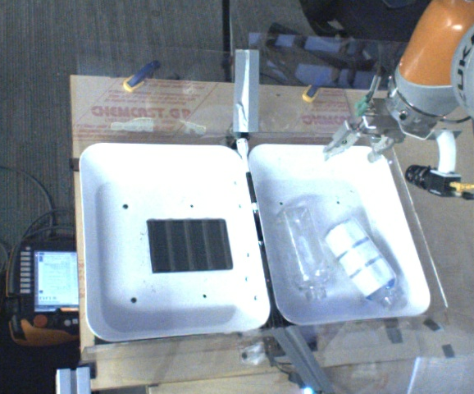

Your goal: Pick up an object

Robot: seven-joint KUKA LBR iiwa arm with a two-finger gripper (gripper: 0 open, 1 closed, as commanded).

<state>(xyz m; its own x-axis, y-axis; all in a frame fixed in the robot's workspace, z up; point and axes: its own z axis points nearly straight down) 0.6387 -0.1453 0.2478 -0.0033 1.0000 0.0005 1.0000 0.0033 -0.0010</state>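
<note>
Looking from the near edge, you have two bottles in the right bin (401,220): a clear one (305,249) lying lengthwise near the bin's middle, and just beside it on the right a bottle with a white label (360,259), tilted toward the near right corner. They look close enough to touch, though the clear plastic makes that hard to judge. In the left bin (106,179) lies a dark ribbed panel (189,245), flat and well apart from the walls.

Farther back, the claw (358,140) hangs over the far rim of the right bin, released, its fingers spread and nothing between them.

For a good pick, I would go for the labelled bottle: its outline is plain, and you can set the fingers across its width rather than along it. Bring the claw toward the near side, centre it over the label, turn the wrist to match the tilt, then descend. Watch the neighbour, which may roll if nudged.

The clear bottle's ends fade into the white floor. The labelled bottle's cap is hard to make out. The arm above the orange band is cut off.
</note>
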